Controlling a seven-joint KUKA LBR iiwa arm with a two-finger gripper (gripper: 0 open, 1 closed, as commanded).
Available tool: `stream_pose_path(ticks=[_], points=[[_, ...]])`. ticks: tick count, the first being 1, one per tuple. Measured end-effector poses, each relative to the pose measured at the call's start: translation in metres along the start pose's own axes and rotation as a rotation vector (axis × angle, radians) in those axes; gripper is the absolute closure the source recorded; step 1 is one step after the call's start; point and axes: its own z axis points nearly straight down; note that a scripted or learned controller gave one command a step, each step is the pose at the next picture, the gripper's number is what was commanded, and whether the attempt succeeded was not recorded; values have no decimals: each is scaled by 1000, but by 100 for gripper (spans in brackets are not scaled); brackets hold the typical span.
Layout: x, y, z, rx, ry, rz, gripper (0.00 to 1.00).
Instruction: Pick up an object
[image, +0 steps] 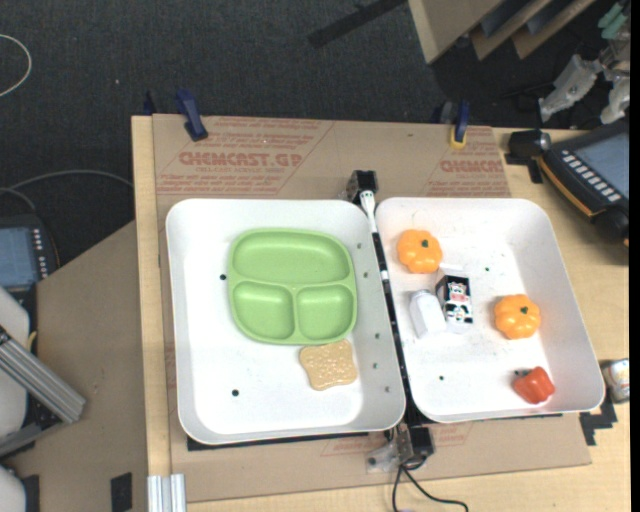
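- From my remote seat I see the desk (300, 150) carrying two shallow white bins side by side, their inner rims touching down the middle.
- The left bin (195, 330) holds a green divided plate (293, 285) with one long compartment at the far side and two smaller ones nearer me; nothing lies in any of them.
- A tan, speckled slice of toast (330, 365) lies flat on the bin floor just at the plate's near edge, close to the right corner.
- The right bin (520, 230) holds the candidates for picking: an orange pumpkin (419, 251) near the far left, and a second orange pumpkin (517, 316) toward the right side.
- Between them lies a small black-and-white carton (457, 299), touching a white rounded piece (427, 314) on its left.
- A red pepper (533, 384) rests near the bin's near right corner, well apart from the rest.
- I cannot tell the state of the end effector from this view.
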Motion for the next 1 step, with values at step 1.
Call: stream_pose_path(ticks=[1], points=[[50, -25, -120, 3, 3, 0, 0]])
